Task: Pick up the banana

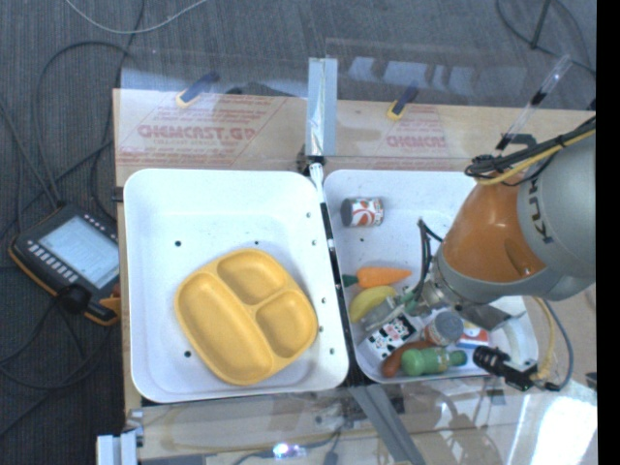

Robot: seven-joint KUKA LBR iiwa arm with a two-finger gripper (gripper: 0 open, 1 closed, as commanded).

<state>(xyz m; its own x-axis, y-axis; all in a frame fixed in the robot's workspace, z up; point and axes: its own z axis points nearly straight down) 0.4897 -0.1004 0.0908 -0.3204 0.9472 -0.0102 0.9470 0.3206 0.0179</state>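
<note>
The banana (364, 303) is a short yellow piece lying in the right bin (426, 197) against its left wall, just below an orange carrot (383, 277). My gripper (415, 304) is low in the same bin, immediately right of the banana's end and partly over a small printed box (390, 333). The arm's grey and orange wrist (489, 240) hangs over the bin's right half and hides what lies beneath it.
A red and white can (363, 211) lies at the back of the right bin. A green item (432, 360) and a red item (391, 362) rest along its front edge. The left bin (155, 260) holds a yellow divided plate (247, 313).
</note>
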